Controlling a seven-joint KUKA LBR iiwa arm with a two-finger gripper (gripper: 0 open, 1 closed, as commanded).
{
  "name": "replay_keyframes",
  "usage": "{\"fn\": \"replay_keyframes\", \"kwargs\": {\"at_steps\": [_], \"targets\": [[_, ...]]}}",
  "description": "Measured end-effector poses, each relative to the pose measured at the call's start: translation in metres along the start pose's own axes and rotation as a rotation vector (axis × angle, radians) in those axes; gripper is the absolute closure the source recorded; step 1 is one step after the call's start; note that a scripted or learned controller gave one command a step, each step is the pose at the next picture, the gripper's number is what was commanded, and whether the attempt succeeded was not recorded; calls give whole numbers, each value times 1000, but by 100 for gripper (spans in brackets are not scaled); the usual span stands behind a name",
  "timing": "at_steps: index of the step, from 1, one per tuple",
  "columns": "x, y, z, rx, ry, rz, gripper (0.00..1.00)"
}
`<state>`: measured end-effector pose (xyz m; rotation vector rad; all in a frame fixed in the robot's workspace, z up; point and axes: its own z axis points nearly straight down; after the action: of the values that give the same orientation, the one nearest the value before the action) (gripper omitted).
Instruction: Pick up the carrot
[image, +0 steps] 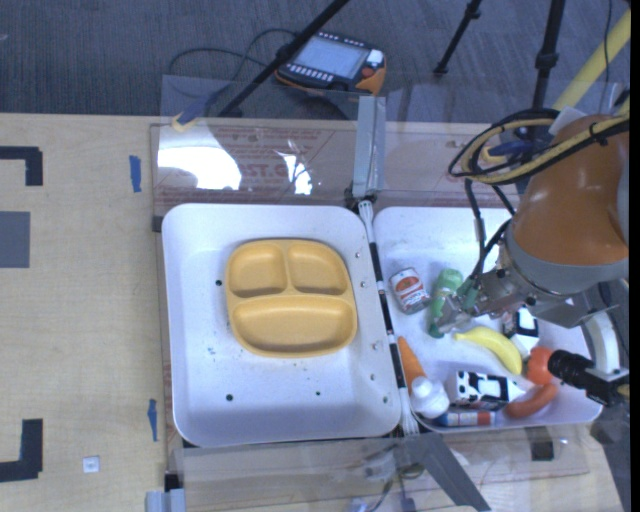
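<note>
Orange carrot (409, 360): light, stiff, smooth toy; wedged at right bin (480, 228) seven o'clock wall.
Hold: across mid-body.
Gripper (462, 303): released, near green item (445, 297).

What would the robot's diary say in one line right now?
task: pick up carrot | carrot: lying at right bin's left edge, untouched | gripper: over green item, near banana | status: not yet picked

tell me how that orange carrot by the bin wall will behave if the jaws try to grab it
The small orange tapered carrot looks like smooth hard plastic, so it is probably stiff, light and somewhat slippery. Its rounded, tapered body may roll or squirt out when squeezed. It lies against the right white bin's left wall, beside a white bottle, likely leaving little finger room.
</note>
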<state>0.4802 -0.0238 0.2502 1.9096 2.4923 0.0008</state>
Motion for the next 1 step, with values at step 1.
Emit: {"fn": "replay_keyframes", "kwargs": {"at_steps": [1], "targets": [[-54,-15,-34,-1,-1,-58,100]]}}
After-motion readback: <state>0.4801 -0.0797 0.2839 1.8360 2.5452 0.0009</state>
